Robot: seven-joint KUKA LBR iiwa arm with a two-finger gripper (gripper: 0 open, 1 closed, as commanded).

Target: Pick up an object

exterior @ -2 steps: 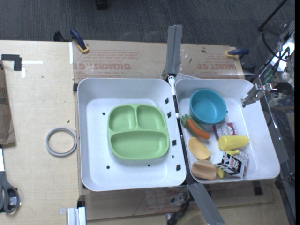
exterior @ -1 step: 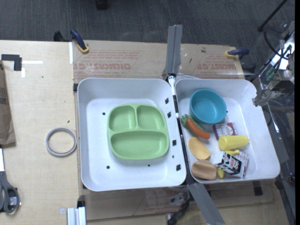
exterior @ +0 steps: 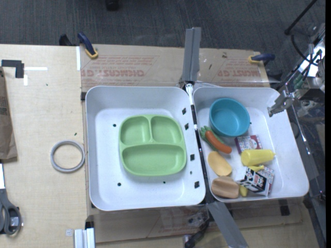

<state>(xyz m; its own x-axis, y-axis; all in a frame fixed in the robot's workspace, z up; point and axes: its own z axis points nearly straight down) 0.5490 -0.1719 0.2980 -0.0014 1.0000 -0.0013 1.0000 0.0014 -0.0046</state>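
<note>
The right bin (exterior: 289, 154) holds several objects. A blue bowl (exterior: 229, 117) stands at its back. A toy carrot (exterior: 216, 142) lies just in front of the bowl's left side. A yellow bottle (exterior: 257, 156) lies on its side in the middle, with a red-and-white packet (exterior: 247, 141) behind it. A pale orange oval piece (exterior: 220, 164), a tan bread roll (exterior: 225, 188) and a black-and-white carton (exterior: 258, 180) lie toward the front. My gripper (exterior: 279, 103) hangs at the bin's back right rim, to the right of the bowl and apart from every object.
A green divided plate (exterior: 152, 144) lies in the left bin (exterior: 101, 138). A grey divider bar (exterior: 192, 56) rises between the bins at the back. On the bench to the left lie a tape ring (exterior: 67, 155) and scissors (exterior: 9, 217).
</note>
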